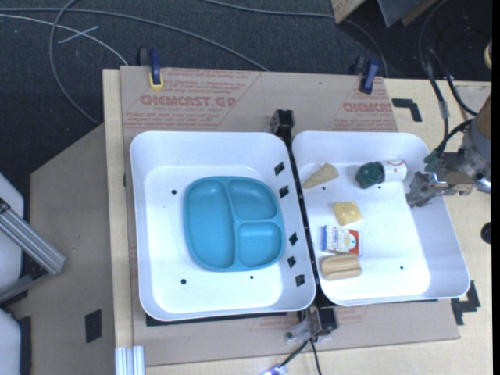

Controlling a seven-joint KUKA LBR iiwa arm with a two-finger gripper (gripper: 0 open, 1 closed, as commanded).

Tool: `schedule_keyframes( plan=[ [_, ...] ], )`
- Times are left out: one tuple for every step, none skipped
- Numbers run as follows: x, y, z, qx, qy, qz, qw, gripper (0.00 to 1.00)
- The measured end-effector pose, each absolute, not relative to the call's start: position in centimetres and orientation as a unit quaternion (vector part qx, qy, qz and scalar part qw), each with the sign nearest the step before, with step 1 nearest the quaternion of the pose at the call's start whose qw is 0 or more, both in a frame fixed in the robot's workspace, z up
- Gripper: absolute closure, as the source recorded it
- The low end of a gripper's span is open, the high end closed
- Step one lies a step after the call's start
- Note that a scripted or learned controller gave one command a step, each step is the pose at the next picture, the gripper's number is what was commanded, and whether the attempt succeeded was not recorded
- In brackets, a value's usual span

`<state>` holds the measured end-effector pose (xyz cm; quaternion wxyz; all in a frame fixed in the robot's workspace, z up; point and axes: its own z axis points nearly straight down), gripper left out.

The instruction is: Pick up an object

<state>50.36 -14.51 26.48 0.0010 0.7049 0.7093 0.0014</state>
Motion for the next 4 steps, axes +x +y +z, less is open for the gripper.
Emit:
schedule_keyframes(
  plan=[
    [51.6,-8.4,26.3,0.705,0.710,0.0010,-0.001,1.00],
    [53.8,-3.0,24.8,0.705,0.709,0.0007,0.000,1.00],
    [55.4,1.8,25.4,0.705,0.709,0.0015,0.000,1.00],
    [57.6,6.2,25.1,0.705,0.709,0.0013,0.000,1.00]
  ],
)
